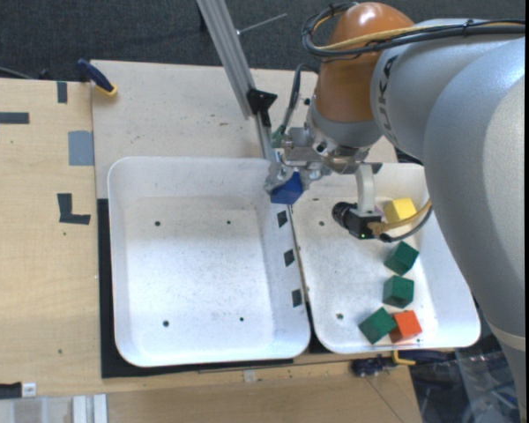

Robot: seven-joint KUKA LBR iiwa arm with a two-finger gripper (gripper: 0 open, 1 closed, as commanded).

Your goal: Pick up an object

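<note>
Looming largest at the right was the grey arm, its orange band just above the wrist. It reached in over the far end of the right bin. The gripper hung over the seam where the two bins met, near their far rims. A blue block sat right at its tip, over the inner wall of the left bin. Metal parts hid the grip, so I could not tell whether the claw was spread or clamped on the block; the block may have been held, but the view did not settle it.

Just beside the gripper, a thin grey rod dropped from the wrist to a small black part with cables, low over the right bin's floor. A yellow block lay just right of that part. Nearer the camera, along the right side of the same bin, came a green block, then a second green block. A third green block touched an orange block at the near end.

Black square marks ran down the left bin's inner wall. A slanted metal pole crossed the far side of the bench and ended near the gripper. A blue and yellow clamp lay at the far left corner of the pale board under the bins. The wooden bench stretched left, carrying a grey tape patch.
</note>
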